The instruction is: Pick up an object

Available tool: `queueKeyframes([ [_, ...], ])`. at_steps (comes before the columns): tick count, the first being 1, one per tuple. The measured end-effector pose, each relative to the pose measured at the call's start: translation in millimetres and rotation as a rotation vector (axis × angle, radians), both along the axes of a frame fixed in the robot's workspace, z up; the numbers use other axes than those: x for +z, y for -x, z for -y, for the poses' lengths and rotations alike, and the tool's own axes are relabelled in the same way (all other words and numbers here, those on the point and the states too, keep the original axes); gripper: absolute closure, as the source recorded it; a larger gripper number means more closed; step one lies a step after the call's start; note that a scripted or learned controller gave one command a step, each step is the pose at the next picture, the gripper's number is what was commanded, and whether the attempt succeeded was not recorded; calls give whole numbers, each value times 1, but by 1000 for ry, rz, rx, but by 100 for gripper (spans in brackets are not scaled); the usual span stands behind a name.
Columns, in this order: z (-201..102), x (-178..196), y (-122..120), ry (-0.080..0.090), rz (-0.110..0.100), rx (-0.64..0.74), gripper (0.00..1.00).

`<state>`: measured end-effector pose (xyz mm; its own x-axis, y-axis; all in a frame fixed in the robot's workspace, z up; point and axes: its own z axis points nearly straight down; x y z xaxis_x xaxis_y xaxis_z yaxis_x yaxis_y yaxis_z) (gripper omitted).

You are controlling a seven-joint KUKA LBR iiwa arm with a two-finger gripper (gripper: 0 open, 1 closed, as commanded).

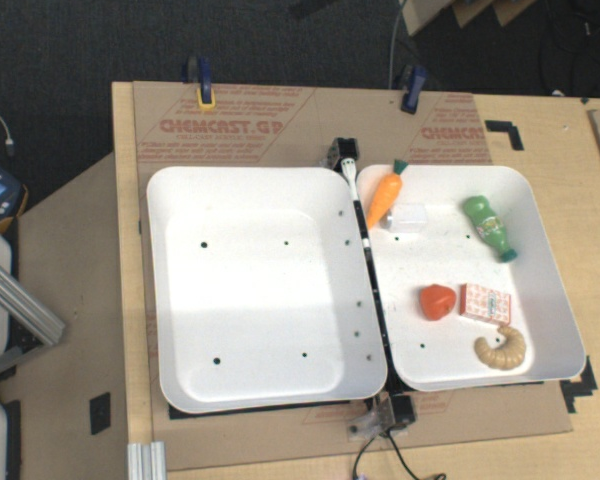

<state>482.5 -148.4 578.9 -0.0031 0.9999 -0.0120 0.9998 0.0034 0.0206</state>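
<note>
- The desk [130,268] holds two white bins side by side: the left bin [180,368] and the right bin [540,218].
- All the toys sit in the right bin, so that is where a pick has to happen.
- An orange carrot [384,196] lies at about 11 o'clock in that bin, close to the wall shared with the left bin.
- A small clear thing [408,218] lies just beside the carrot; it is too pale to tell what it is, maybe a little plastic piece.
- A green bottle [489,227] lies tilted at about 1 o'clock, with open white floor around it.
- A red ball [437,302] sits near the middle, just beside a small pink box [486,304].
- A tan curved toy [505,350] lies at about 5 o'clock, close to the bin's front rim.
- I cannot tell how the pincer stands or if it has hold of anything.
- The bottle looks easiest to reach, I think, since nothing crowds it.
- The carrot and the curved toy hug edges, so there is less room there.
</note>
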Motion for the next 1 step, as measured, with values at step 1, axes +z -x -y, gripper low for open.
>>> queueKeyframes([
  [1,0,-1,0,0,-1,0,0],
])
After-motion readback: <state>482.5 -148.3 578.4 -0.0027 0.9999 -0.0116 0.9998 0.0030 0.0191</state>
